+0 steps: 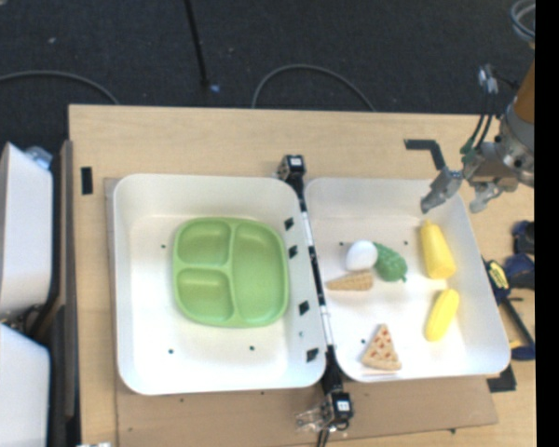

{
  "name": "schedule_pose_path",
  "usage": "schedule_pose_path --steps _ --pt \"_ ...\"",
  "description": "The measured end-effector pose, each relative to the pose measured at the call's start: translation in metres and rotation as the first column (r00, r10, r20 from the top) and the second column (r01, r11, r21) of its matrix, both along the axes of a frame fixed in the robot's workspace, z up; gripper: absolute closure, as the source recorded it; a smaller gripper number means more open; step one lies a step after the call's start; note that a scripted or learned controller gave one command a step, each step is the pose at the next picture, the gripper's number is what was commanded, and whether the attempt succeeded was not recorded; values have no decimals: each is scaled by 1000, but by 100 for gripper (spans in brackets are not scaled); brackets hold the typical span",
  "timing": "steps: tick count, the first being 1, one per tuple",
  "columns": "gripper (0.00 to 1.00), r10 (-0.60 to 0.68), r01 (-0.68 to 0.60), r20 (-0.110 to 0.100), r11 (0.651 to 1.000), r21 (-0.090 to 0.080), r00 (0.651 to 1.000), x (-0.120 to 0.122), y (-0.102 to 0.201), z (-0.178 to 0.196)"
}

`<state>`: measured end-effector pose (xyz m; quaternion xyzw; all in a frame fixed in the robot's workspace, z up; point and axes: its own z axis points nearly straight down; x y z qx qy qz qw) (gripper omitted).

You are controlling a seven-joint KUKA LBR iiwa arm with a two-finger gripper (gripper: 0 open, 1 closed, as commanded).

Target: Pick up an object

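Observation:
The right bin [475, 343] holds two yellow corn-like pieces [436, 250] [442, 314], a green broccoli [390, 263], a white egg-shaped item [361, 253], a tan wedge [350, 282] and a pizza slice [382, 349]. My gripper [460, 194] hangs over the bin's far right corner, just above the upper yellow piece. Its fingers [438, 194] are spread apart with nothing between them.
The left bin [135, 343] holds a green divided plate [230, 270]. A divider with black clips [307, 277] runs between the bins. Clamps [514, 268] sit at the bench's right edge. White boxes [19, 250] stand at the left.

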<state>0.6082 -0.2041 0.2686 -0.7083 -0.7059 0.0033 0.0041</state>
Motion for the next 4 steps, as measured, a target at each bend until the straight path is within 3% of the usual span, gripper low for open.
schedule_pose_path --steps 1,4 --pt "0 2 -2 12 1000 -2 1000 2 1 8" --pt "0 2 -2 7 1000 -2 1000 -18 11 -144"
